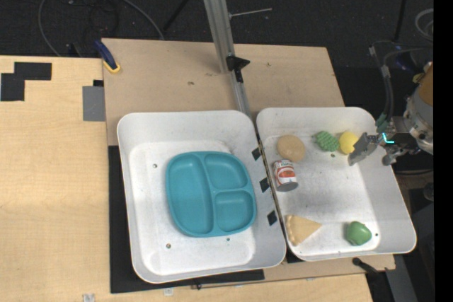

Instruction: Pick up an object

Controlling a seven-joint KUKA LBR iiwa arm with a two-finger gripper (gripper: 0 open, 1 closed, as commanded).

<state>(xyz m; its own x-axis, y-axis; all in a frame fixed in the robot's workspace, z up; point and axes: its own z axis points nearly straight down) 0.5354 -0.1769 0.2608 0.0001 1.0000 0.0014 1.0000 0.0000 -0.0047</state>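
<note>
In the right bin (386, 184) lie a tan round piece (290, 148), a small red and white can (285, 175) on its side, a green ridged piece (325, 141), a yellow round piece (347, 142), a tan wedge (303, 228) and a green round piece (359, 233). My gripper (374, 151) hangs at the bin's right edge, just right of the yellow piece. Its fingers (358, 148) stand apart with nothing between them.
The left bin (141, 152) holds a teal divided plate (210, 192). A metal post (218, 18) rises behind the two bins. Black clips (262, 184) sit along the seam between the bins. A wooden board lies under and behind them.
</note>
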